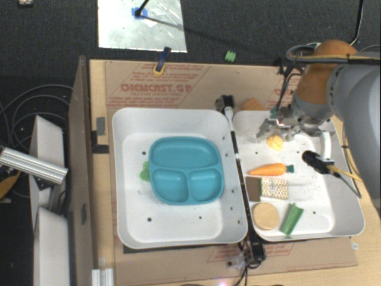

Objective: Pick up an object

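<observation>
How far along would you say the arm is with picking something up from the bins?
Early stage. Done: the arm has reached into the right bin, and the gripper sits just above a small yellow object. In hand: nothing visibly held between the fingers. Left: grasp and lift; the carrot, green piece, round tan piece and patterned block all lie on the bin floor.

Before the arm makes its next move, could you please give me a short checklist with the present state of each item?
1. Two-finger gripper above the right white bin: ok.
2. Small yellow object just below the gripper: ok.
3. Yellow object between the fingers: cannot tell.
4. Orange carrot with green top lying apart from the gripper: ok.
5. Blue divided plastic tray in the left white bin, away from the arm: ok.
</observation>
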Robot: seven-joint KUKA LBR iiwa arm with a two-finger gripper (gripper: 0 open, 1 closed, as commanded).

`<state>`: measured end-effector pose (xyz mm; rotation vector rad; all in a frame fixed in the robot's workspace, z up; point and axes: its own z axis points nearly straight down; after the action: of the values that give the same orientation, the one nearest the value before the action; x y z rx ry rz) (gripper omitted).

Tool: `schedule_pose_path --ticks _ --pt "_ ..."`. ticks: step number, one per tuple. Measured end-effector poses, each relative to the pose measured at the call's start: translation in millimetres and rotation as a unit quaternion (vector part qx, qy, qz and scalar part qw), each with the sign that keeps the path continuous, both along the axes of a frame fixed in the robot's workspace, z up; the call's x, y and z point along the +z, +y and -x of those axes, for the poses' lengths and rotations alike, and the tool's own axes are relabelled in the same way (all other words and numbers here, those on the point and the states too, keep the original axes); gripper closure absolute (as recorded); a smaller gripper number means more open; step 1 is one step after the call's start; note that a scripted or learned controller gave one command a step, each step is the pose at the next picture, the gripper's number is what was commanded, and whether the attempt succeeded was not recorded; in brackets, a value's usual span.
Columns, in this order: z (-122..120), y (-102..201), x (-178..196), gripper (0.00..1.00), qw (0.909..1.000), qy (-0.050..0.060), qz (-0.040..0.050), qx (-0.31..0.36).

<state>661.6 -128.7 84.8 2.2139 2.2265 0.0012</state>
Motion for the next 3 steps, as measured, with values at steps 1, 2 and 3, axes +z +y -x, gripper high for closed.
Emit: schedule_pose_path --ticks 1,2,3 --pt "-3.0 -0.7 14.1 1.0 1.0 -0.004 0.0007 0.001" --pt "-1.8 -0.7 12.2 0.0 1.0 -0.003 0.0005 0.001" --pt "8.8 8.6 -0.5 0.0 1.0 0.001 -0.0001 -0.001"
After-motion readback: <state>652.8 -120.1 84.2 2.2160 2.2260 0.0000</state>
